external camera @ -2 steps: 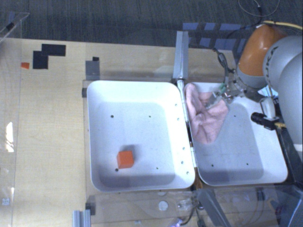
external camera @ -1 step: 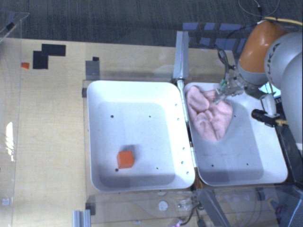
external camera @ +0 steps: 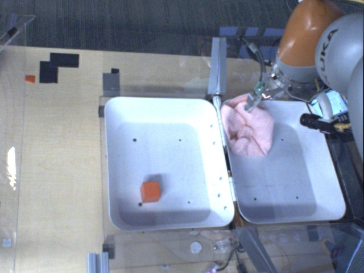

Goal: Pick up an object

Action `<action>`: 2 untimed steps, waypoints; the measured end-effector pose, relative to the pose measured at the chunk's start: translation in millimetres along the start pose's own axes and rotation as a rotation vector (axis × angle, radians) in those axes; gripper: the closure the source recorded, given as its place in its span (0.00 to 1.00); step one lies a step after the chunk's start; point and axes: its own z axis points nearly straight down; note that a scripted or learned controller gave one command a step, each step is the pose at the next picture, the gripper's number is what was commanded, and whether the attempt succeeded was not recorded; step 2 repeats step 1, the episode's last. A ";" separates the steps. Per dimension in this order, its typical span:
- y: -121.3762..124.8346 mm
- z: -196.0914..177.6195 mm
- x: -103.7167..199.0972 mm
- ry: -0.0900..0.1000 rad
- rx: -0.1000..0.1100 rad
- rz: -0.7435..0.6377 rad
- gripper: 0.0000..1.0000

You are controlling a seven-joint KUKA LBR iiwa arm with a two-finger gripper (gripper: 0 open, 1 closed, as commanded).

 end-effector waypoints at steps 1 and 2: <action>10.6 1.6 23.0 0.001 0.003 -0.026 1.00; 10.6 1.6 23.0 0.001 0.003 -0.026 1.00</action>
